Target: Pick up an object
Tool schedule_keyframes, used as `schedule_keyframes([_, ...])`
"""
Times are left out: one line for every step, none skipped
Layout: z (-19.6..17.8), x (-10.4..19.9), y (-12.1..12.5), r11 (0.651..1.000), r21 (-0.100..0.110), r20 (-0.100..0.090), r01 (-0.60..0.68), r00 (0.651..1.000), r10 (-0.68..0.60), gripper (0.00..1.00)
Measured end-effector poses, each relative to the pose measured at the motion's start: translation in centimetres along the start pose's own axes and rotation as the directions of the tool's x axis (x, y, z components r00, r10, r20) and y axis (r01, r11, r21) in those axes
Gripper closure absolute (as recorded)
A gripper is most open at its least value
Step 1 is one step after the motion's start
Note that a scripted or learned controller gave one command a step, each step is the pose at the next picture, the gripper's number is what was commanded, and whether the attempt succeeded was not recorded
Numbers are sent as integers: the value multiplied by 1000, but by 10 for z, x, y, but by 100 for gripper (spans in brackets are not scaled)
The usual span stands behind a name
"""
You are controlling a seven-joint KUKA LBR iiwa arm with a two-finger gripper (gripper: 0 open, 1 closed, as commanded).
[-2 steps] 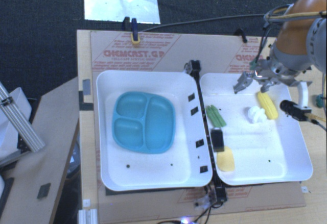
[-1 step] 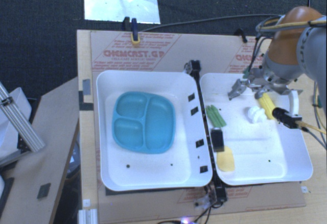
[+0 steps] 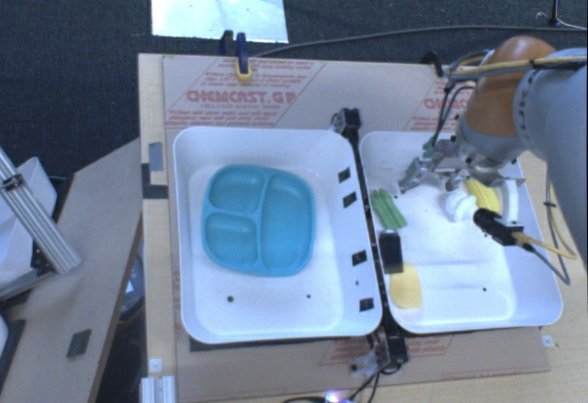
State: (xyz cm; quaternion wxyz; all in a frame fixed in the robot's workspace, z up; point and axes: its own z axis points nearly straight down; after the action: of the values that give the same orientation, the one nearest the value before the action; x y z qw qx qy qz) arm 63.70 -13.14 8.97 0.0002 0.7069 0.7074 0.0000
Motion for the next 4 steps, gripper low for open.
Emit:
schedule_keyframes([-13,0,1,1000,-5,0,-1,1000,1,100])
schedule_keyframes([-70,8,-3,1000,-5,0,4,1000,-4,100])
schedule_keyframes([-124,8,-1,1000,-7,1,4,1000,-4,100])
schedule_keyframes([-119,62,-9,1000,-1,-1,7,1000,-7,100])
